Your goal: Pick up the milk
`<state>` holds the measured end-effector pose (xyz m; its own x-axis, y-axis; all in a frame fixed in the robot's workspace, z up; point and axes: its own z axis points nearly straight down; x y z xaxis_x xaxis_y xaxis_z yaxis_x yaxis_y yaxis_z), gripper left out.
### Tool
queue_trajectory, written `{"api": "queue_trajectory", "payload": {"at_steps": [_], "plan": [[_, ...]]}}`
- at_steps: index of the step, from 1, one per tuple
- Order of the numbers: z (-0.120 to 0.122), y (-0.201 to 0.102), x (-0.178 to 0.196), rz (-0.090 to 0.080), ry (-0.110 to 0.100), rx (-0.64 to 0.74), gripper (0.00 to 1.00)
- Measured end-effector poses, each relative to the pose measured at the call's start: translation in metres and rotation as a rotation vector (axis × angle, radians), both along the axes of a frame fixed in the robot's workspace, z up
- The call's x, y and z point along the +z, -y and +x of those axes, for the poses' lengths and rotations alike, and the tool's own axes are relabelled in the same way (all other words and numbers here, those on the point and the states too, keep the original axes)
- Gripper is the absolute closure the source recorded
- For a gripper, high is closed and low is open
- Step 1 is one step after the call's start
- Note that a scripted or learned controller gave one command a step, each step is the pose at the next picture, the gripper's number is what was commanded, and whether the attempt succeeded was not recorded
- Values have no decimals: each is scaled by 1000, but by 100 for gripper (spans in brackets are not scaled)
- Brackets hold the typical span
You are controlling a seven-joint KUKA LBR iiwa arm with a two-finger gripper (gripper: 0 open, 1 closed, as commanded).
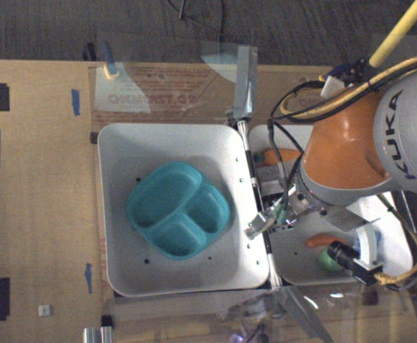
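Note:
A white object with a blue patch (370, 241), possibly the milk, lies near the front right of the right bin (294, 263), partly hidden by the arm. My gripper (267, 220) hangs low over the divider between the two bins, at the right bin's left edge and well left of that white object. I see nothing held in it. The orange and grey arm (344, 148) covers most of the right bin.
A teal divided plate (178, 209) lies in the middle of the left bin (122, 156). In the right bin, an orange item (285, 155) peeks out at the back; a reddish piece (318, 241) and a green piece (327, 260) lie at the front. Cables loop above the arm.

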<state>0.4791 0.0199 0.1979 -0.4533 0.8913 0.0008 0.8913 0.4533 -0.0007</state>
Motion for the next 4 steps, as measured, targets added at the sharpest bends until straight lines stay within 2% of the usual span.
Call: {"api": "queue_trajectory", "payload": {"at_steps": [1,2,3,4], "plan": [[1,9,-14,0,-2,20,0],[18,-52,-14,-1,3,-52,0],[94,-18,-13,-1,3,-9,0],[180,-40,98,-1,6,-25,0]]}}
